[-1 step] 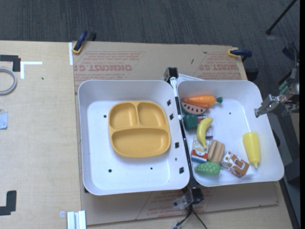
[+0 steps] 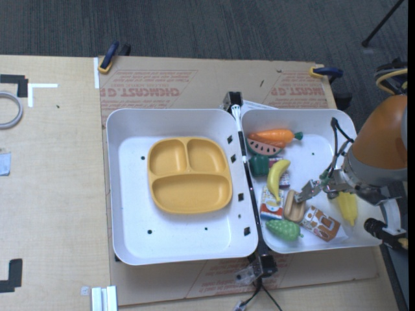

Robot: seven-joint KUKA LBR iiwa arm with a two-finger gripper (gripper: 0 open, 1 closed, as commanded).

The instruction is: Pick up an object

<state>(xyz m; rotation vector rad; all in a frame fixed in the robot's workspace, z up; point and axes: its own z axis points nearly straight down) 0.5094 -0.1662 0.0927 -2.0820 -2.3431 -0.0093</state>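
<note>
Both bins [image 2: 130,173] are white. The divided plate [image 2: 190,173] is mustard yellow. Beside it lie an orange carrot [image 2: 272,136] with a green top, a yellow banana [image 2: 277,177], green grapes [image 2: 283,229] and a red-and-green watermelon slice [image 2: 264,148].

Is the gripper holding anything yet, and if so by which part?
Cannot be told. The gripper is low in the right bin, right beside the tan wooden piece, but this view does not show anything between its fingers.

— What's on the desk [image 2: 52,206]?
— A cardboard sheet [image 2: 194,86], held by blue clamps at its far corners.
— And on that?
— Two shallow white bins, the left bin [image 2: 126,193] touching the right bin [image 2: 318,118].
</note>
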